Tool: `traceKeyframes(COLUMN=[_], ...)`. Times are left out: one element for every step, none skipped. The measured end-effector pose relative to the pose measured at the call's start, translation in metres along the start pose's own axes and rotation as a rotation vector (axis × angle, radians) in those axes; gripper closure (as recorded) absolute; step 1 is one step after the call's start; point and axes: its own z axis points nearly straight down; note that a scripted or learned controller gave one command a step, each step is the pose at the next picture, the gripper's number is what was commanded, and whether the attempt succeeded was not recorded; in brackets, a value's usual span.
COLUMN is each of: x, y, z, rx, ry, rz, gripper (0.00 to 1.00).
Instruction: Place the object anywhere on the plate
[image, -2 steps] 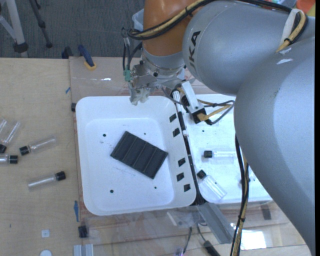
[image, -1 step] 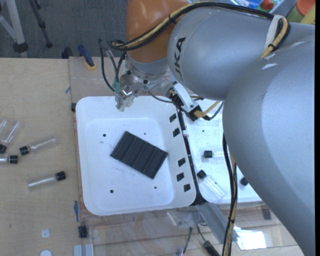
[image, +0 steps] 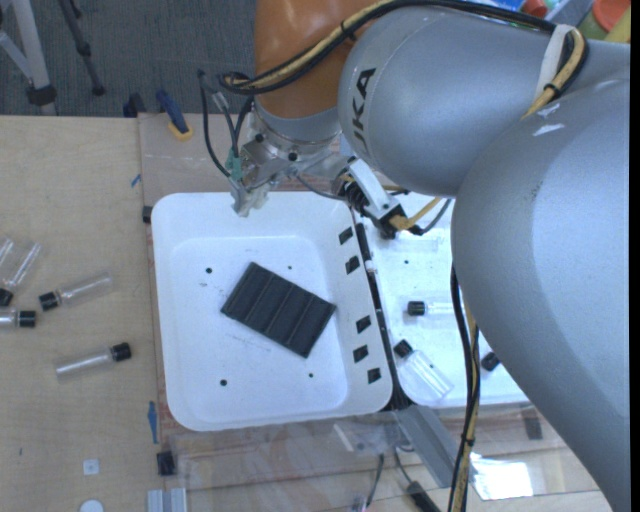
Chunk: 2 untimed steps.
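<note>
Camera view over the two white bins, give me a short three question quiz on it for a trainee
1. True or false: the dark ridged plate lies flat in the left bin.
2. Where is the gripper? A) above the far rim of the left bin B) pressed onto the plate C) over the vials on the bench
3. Fill in: the clear vials with black caps left of the bins lie on the ______.

Key: 1 true. 2 A. 3 wooden bench.
</note>
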Motion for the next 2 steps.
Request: traceKeyframes(x=[0.002,-0.003], y=[-0.005,-0.003], z=[0.036,0.046], rx=[0.005,0.004], ry=[0.001,0.002], rz=[-0.071,-0.469], gripper=[1.00,1.00])
